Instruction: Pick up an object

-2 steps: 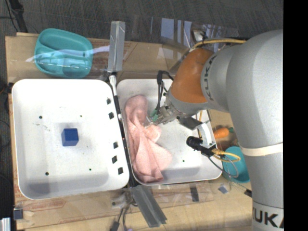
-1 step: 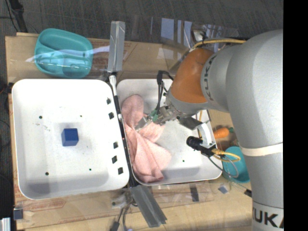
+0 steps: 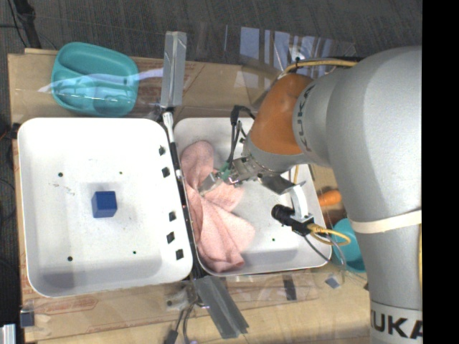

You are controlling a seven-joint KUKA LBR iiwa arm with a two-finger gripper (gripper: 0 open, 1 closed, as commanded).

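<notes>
The grey arm with its orange band [image 3: 281,117] reaches down into the right-hand shallow white bin [image 3: 283,253], and its two-finger gripper [image 3: 215,181] sits low over the crumpled pink cloth [image 3: 215,221] there. The metal fingertips are at the cloth's upper part, where the fabric bunches up against them — whether the fingers are clenched on the cloth or merely touching it, I cannot tell, as the wrist hides the gap between them.

The pink cloth lies along the left wall of the right bin, running from near the far-left corner down to the near-left corner, with its widest fold toward the near edge.

In the left-hand shallow white bin [image 3: 43,149] a small blue cube [image 3: 105,203] rests alone on the floor, a little toward the near-left of its middle, well apart from every wall.

On the bench beyond the left bin's far edge lies a teal plastic scoop-shaped container [image 3: 93,77]. A black cable with yellow wiring [image 3: 301,224] hangs from the wrist over the right bin's near-right corner.
</notes>
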